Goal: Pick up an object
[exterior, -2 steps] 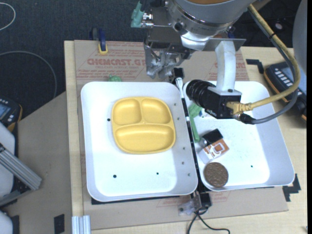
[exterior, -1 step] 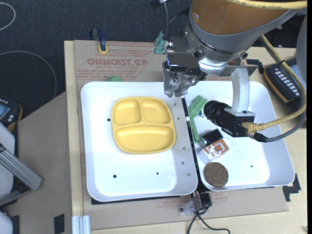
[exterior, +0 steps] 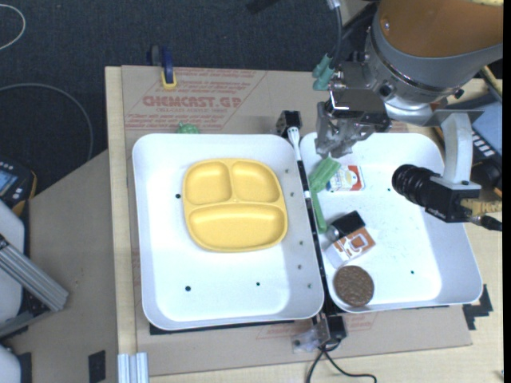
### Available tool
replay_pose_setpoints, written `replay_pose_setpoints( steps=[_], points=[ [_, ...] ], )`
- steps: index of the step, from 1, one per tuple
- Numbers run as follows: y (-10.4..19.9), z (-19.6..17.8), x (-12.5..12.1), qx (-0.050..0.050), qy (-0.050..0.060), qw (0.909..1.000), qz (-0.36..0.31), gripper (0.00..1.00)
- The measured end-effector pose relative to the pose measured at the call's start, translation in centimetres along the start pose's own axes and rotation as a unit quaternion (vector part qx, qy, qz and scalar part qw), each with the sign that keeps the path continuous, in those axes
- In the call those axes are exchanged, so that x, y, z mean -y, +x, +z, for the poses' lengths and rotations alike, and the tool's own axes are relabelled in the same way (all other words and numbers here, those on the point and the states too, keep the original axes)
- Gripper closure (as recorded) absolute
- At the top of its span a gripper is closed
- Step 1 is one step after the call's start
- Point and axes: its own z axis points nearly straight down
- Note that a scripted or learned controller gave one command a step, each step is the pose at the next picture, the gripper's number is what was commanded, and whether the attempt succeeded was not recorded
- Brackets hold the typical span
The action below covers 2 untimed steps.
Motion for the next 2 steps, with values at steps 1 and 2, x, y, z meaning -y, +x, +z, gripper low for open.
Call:
replay_pose_setpoints(
  steps=[1, 2],
  points=[
    [-4.9, 1.7, 0.0, 0.000, 0.001, 1.0000, 0.000, 1.00],
    [-3.5, 5.1, 0.0, -0.001, 0.002, 1.0000, -0.004, 1.00]
  ],
)
